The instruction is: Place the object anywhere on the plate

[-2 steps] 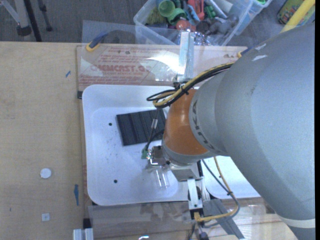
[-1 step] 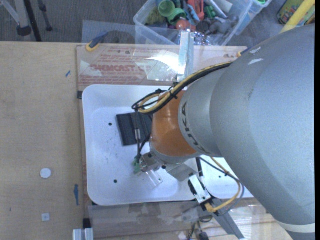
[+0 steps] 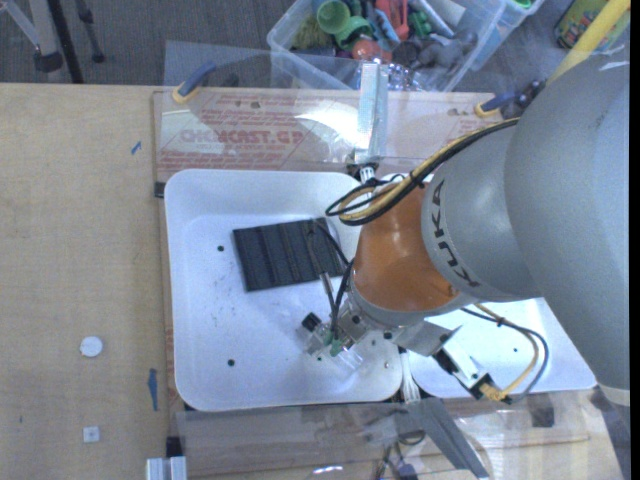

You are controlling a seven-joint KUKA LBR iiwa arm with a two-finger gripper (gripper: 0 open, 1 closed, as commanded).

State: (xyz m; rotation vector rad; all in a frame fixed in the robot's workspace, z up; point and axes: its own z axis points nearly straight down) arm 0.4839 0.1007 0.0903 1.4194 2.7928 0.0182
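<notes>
A wooden counter (image 3: 70, 268) carries the left bin (image 3: 195, 368). At its five o'clock corner the tool (image 3: 335, 346) hangs low, perhaps over a small greenish object (image 3: 322, 344); its grip I cannot tell. A dark ribbed plate (image 3: 285, 255) lies at eleven o'clock.

Light wooden bench (image 3: 75, 228) spreads wide on the left. Beyond it, grey floor (image 3: 150, 13). A clear toy-filled tub (image 3: 400, 18) sits there.
</notes>
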